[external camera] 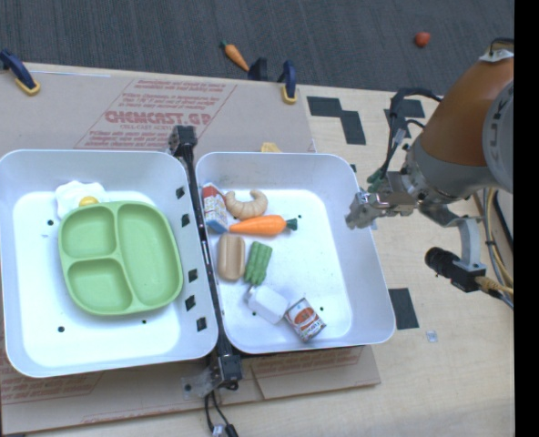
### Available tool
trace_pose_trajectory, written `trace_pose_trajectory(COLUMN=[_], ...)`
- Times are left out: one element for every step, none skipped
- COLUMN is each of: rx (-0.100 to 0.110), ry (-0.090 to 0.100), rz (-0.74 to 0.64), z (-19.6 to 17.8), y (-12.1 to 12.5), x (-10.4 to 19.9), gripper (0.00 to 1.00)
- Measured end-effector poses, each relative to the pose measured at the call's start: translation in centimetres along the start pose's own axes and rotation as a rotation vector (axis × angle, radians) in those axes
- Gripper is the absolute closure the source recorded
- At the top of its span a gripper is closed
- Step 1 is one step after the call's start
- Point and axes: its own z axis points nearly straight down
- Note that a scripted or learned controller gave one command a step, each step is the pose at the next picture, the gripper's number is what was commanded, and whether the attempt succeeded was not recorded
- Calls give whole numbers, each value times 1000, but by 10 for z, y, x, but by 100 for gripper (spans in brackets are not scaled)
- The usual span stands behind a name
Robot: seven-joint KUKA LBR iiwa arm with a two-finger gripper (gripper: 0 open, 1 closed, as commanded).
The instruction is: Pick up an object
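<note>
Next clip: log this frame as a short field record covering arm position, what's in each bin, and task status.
arm: at the right of the camera view, hand over the right rim of the right bin, above the bench
hand contents: nothing seen between its fingers
left bin: green divided plate, fried egg toy tucked behind it
right bin: carrot, croissant, hot dog, green vegetable, white block, small can, carton
task status: no object picked up yet
</note>
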Motion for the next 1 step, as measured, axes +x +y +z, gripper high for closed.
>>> trace_pose_trajectory(rx=[4], ry=[1], rz=[-1], z=[58], y=[-12], x=[34], gripper=[100])
